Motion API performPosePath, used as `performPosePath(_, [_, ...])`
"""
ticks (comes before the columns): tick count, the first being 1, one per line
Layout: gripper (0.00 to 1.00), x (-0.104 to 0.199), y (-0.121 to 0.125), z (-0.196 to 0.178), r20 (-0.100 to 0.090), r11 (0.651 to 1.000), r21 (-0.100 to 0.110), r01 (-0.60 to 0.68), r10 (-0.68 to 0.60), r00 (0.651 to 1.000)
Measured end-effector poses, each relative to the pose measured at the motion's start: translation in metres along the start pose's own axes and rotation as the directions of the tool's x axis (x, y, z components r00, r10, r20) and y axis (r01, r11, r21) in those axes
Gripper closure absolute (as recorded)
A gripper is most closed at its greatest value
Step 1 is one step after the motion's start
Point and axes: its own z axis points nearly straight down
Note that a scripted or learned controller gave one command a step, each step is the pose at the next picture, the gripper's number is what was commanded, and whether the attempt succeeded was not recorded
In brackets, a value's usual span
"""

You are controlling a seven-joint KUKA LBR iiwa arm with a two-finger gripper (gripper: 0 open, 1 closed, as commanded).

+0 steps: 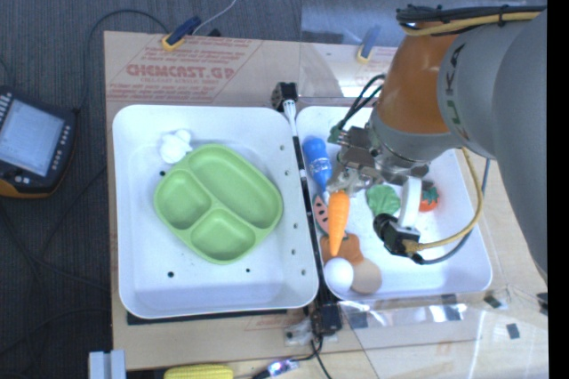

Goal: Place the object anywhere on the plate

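Note:
A green three-compartment plate [218, 203] lies in the left bin [142, 279] with nothing on it. In the right bin [462, 266] lie a blue bottle [315, 157], an orange carrot [337, 217], a watermelon slice [321, 212], a green leafy toy [384, 198], a red-orange piece [429, 196], a white egg [338, 273] and a tan egg [366, 277]. My gripper [354, 177] hangs low over the right bin's middle, just right of the blue bottle and above the carrot's top end. The wrist hides its fingertips.
A small white object [174, 145] rests in the left bin's far left corner beside the plate. The ridge between the bins [302, 190] runs just left of the gripper. A handheld pendant [31, 141] lies off the bench to the left.

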Motion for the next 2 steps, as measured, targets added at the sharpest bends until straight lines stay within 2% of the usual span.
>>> performPosePath(1, [1.0, 0.1028, -0.0163, 0.0418, 0.002, 0.993, 0.007, 0.116, -0.116, 0.993])
performPosePath(2, [0.0, 0.1001, -0.0145, 0.0404, 0.003, 0.994, 0.004, 0.111, -0.111, 0.994])
